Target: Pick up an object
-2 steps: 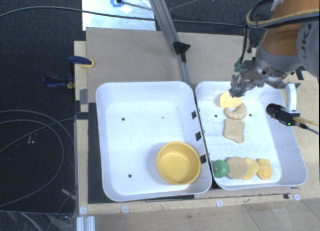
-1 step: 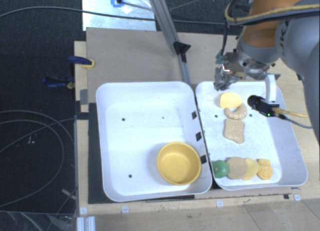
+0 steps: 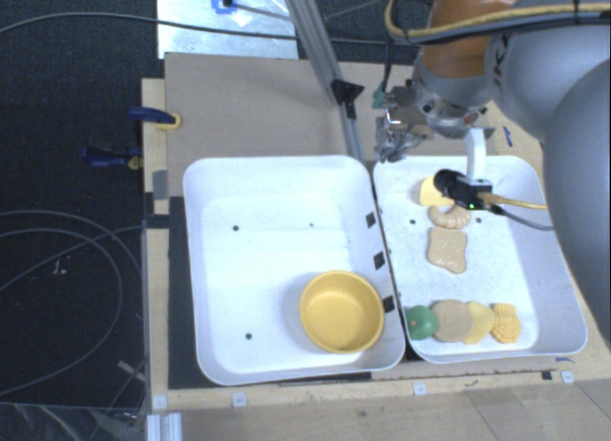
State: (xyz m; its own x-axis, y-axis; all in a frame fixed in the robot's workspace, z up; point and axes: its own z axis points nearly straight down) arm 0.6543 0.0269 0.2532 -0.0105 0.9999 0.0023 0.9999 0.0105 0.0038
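The arm [image 3: 544, 95] is extending in from 3 o'clock and is arching over the right bin [image 3: 539, 267], with its orange band [image 3: 473, 10] sitting at 12 o'clock of the view. The wrist is pointing down and toward 9 o'clock. The gripper [image 3: 391, 141] is hanging over the bin's 11 o'clock corner, just beside the seam between the two bins.

The gripper is showing small and blurred against the brown board [image 3: 248, 105]. How far it is open, and whether it is gripping anything, cannot be told. A metal rod [image 3: 315, 38] is slanting down from 12 o'clock and is ending just beside it. The arm's grey bulk is covering the bin's 3 o'clock rim.

The objects are lying as follows:
- A yellow piece [image 3: 430, 194] is lying at 12 o'clock of the right bin, partly covered on its 3 o'clock side.
- A pale curved piece [image 3: 449, 220] is lying just at its 6 o'clock.
- A toast-shaped biscuit [image 3: 446, 250] is lying near the bin's centre.
- A green ball [image 3: 420, 320], tan disc [image 3: 452, 320], yellow wedge [image 3: 477, 323] and waffle piece [image 3: 504, 323] are lying in a touching row along the 6 o'clock edge.
- A yellow bowl [image 3: 342, 310] is standing upright at 5 o'clock of the left bin [image 3: 267, 239].
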